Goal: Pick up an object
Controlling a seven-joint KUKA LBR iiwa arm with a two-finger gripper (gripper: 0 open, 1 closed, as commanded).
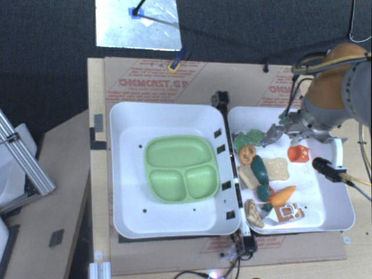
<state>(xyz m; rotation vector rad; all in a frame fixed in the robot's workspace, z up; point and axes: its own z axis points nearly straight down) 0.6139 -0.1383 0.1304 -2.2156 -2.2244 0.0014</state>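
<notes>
My gripper (278, 133) hangs over the back of the right bin (337, 214), just right of a green broccoli-like piece (251, 137). A red toy pepper (298, 153) lies a little to its front right. In front of it lie a slice of toast (278, 167), a dark green vegetable (260, 170) and a small orange round piece (247, 154). Nearer the front are an orange carrot (283, 195), an orange-and-white packet (289, 212) and a pale pastry (254, 213). I see nothing held in the gripper.
The left bin (131, 132) holds a pale green divided plate (181, 168). A black divider (228, 156) runs between the two bins. The toys crowd the right bin's left half. Beyond the bins lies a shiny metal sheet (138, 16).
</notes>
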